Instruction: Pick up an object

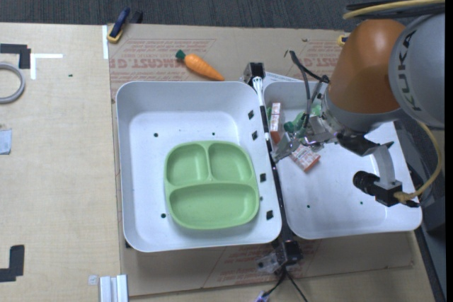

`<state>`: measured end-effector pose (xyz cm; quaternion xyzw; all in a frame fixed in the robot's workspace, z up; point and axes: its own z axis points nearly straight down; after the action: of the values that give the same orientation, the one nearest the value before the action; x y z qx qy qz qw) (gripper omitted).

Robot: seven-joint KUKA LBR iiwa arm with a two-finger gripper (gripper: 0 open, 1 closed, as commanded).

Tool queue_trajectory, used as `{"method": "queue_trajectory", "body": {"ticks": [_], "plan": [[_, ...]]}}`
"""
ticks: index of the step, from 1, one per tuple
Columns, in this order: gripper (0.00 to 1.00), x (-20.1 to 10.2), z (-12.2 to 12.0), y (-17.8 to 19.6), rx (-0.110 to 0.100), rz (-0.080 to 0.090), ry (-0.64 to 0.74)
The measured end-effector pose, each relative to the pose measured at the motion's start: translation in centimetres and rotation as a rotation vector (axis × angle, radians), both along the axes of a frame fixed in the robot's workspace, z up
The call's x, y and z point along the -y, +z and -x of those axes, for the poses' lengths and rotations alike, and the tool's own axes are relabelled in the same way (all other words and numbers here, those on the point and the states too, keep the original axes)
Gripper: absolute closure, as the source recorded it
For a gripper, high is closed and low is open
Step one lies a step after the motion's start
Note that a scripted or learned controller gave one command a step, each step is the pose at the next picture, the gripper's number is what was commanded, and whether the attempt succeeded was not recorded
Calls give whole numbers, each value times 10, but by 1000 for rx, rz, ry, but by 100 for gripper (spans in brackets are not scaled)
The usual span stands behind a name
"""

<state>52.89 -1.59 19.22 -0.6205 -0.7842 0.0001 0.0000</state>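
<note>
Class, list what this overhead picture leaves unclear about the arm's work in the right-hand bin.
- Pincer: its tips are lost among clutter under the grey and orange arm.
- Small red-and-white packets: too small and blurred to identify.
- Back of the shallow white right bin: covered by the arm.

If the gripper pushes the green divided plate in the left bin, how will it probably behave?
The green divided plate lies flat and low, so it probably slides rather than tips. It looks like rigid moulded plastic, likely light. Its smooth rounded rim may be slippery to pinch, and the left bin wall would stop it.
</note>
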Motion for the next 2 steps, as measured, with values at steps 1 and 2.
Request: {"method": "queue_trajectory", "body": {"ticks": [1,2], "plan": [[0,0,0,0,0,0,0],[0,0,0,0,0,0,0]]}}
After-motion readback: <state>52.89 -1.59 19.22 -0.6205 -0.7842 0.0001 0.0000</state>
